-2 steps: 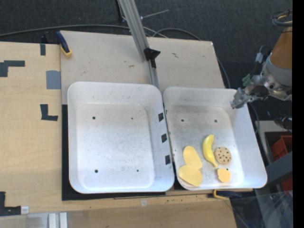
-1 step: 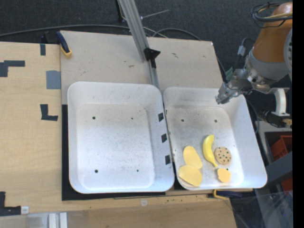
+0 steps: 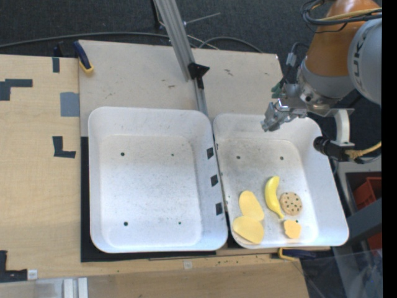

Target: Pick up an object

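- The banana point(image 3: 272, 195) lies in the near part of the right bin point(image 3: 310, 160), its long axis running roughly from far to near, slightly bowed.
- Just beside it sit a cookie point(image 3: 290, 202), a small orange piece point(image 3: 292, 230) and two pale yellow pieces point(image 3: 249, 216).
- The gripper point(image 3: 273, 120) hangs over the bin's far edge, well apart from the banana.
- Nothing sits between its tips; their spread I cannot tell.
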`<state>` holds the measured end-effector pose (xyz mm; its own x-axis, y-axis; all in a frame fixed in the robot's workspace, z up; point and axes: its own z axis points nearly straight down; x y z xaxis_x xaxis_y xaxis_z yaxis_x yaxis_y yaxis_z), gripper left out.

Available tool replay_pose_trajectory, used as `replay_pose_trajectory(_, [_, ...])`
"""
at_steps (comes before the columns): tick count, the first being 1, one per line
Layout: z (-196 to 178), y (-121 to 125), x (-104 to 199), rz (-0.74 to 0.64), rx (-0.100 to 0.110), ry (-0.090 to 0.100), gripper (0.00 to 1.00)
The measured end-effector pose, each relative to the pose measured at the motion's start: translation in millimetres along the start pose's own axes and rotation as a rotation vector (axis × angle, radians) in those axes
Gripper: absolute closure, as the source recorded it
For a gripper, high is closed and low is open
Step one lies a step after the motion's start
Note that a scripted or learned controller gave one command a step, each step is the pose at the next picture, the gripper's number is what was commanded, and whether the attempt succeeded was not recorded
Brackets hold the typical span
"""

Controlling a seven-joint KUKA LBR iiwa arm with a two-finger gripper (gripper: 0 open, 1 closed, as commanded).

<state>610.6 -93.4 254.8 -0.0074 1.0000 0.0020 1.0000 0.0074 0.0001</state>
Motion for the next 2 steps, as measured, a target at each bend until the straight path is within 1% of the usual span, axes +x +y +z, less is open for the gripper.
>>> replay_pose_trajectory(1, [16.8,7.7,54.5,0.001,0.003,-0.001,1.0])
replay_pose_trajectory(2, [16.6,9.3,107.1,0.001,0.001,-0.001,1.0])
